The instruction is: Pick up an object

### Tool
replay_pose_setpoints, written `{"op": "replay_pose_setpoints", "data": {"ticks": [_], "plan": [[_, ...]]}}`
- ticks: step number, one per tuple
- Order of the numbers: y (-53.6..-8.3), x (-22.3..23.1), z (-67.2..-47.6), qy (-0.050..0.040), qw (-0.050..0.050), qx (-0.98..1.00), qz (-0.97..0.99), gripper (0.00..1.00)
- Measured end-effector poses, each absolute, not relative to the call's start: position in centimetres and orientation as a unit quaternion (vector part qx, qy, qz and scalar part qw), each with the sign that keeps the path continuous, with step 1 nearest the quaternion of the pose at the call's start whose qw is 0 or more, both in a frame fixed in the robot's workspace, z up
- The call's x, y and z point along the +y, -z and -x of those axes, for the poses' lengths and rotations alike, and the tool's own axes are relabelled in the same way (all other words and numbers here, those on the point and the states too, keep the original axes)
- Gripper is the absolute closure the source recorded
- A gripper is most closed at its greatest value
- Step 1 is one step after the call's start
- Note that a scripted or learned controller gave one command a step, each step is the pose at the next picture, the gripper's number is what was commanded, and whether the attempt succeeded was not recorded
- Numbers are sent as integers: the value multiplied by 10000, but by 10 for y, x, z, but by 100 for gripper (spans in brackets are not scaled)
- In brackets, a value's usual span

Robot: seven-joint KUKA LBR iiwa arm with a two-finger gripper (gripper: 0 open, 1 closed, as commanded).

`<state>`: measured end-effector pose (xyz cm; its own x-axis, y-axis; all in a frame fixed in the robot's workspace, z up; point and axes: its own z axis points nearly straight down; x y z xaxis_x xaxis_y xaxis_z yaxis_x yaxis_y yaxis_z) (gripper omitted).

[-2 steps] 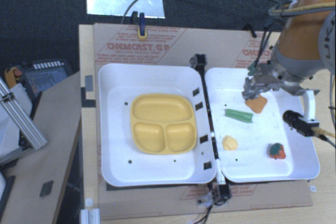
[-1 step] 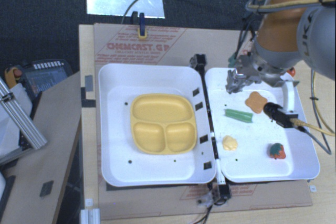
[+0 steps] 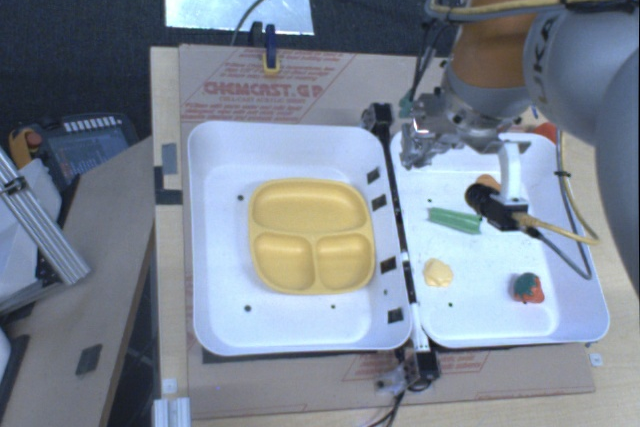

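**Hand in a corner with nothing under it**

The hand [image 3: 418,153] hangs over the far left corner of the right bin [image 3: 480,315], close to the wall that this bin shares with the left bin [image 3: 215,215]. No object is seen in it, and I cannot tell from this angle whether it is released or clenched. The bin floor just below it looks bare, so closing here would probably catch only air. A descent so near the wall could also bring the hand against the rim.

The nearest candidate is the green stick [image 3: 455,219], which lies flat on the floor of the right bin, nearer to the camera than the hand. It is thin and low, and I think a grasp along its length, not across it, may only push it away. A small orange piece [image 3: 487,182] lies to the right of the hand, partly hidden by the robot's own parts, so its shape is unclear. Further out are a pale yellow lump [image 3: 437,272] and a red and green piece [image 3: 528,287], well apart from each other. The yellow divided plate [image 3: 308,235] in the left bin looks too wide to grasp except at its edge.
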<state>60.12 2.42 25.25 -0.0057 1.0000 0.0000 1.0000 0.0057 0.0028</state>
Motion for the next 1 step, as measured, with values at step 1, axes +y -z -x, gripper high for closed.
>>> {"op": "replay_pose_setpoints", "data": {"ticks": [1], "plan": [[-248, 64, -616, -8, 10, 7087, -7055, 100]]}}
